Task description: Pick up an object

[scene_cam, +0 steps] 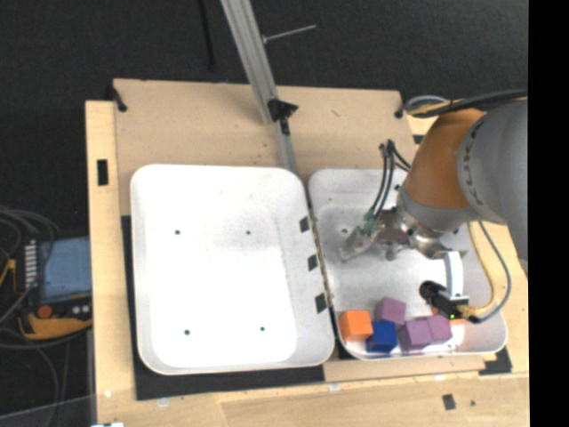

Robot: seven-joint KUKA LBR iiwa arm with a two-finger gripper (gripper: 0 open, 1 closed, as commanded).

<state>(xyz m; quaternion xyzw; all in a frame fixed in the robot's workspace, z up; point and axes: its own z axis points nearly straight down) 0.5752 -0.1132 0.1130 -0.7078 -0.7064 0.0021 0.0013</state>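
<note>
I'm seeing the objects sitting bunched together along the near edge of the right bin. An orange block is lying at the left end of the bunch, with a blue cube touching it on its right. A purple cube is resting just behind the blue one, and two more purple blocks are sitting side by side at the right.

One fixed camera looks down at a slant on both bins.

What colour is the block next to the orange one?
Blue. The block sits right beside the orange block in the right bin, seen in the camera view.
</note>
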